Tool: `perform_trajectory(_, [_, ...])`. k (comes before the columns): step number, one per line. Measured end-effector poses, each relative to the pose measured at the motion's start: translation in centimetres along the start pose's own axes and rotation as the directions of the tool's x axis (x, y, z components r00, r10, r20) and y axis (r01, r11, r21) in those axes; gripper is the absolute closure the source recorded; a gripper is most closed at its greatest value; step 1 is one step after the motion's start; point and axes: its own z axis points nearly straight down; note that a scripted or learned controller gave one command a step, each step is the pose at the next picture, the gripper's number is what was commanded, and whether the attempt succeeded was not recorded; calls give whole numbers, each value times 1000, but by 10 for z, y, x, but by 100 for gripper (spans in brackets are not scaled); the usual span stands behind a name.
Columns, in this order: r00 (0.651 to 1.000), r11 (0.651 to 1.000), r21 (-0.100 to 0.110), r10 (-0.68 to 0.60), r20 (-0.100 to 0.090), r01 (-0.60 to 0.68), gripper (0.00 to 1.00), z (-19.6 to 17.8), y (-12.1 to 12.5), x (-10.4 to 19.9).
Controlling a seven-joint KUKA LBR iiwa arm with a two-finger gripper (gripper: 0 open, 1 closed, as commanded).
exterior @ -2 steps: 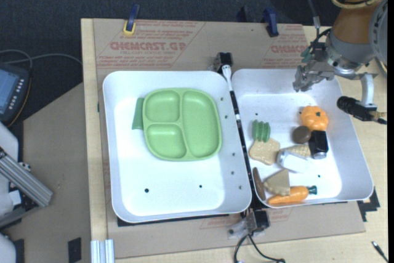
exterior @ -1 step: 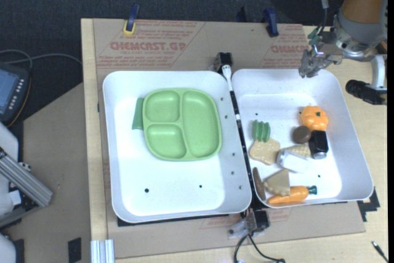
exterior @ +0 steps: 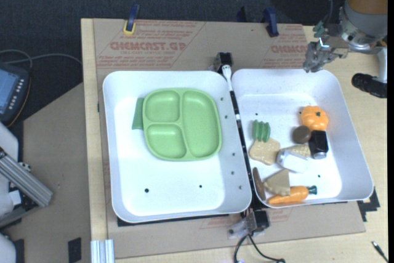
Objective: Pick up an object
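Your hand (exterior: 316,60) sits at the top right of the view, over the back rim of the right bin (exterior: 345,95), near its far corner. It's small and dark there, so you can't tell whether it's released or clenched; nothing visible is in its grip. Arm (exterior: 363,15) comes in from the upper right, orange band above the wrist.

Step in hand, by my read: approach, pre-grasp. Nothing's picked yet. All candidates lie in the right bin, toward its near half, well apart from the hand:
- small orange pumpkin (exterior: 313,117), w/ a brown round piece (exterior: 301,134) just beside it and a black block (exterior: 318,143) touching or nearly so
- green ridged piece (exterior: 261,130) near the bin's left wall
- tan flat piece (exterior: 265,151), bread-like, just below the green one
- white-ish piece (exterior: 294,161) mid-cluster, exact type not clear
- carrot (exterior: 289,195) along the front wall, next to another tan piece (exterior: 277,182)

Left bin (exterior: 123,132) carries a green divided tray (exterior: 182,124), w/ something green tucked under its left edge. Not your likely target; too wide and flat.

Next move calls for: travel fwd over the bin toward the cluster, line up over one item, drop straight down, then close. Pumpkin looks like the easiest pick: closest to the hand, stands proud, free on its upper side. Mind the neighbours, though: brown piece and black block crowd it, so approach from the clear side. Carrot hugs the wall, so it's riskier.
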Motion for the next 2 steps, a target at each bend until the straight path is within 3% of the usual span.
perform_trajectory(2, [1000, 1000, 8, -4, -4, 4, 100, 8, 1, 100])
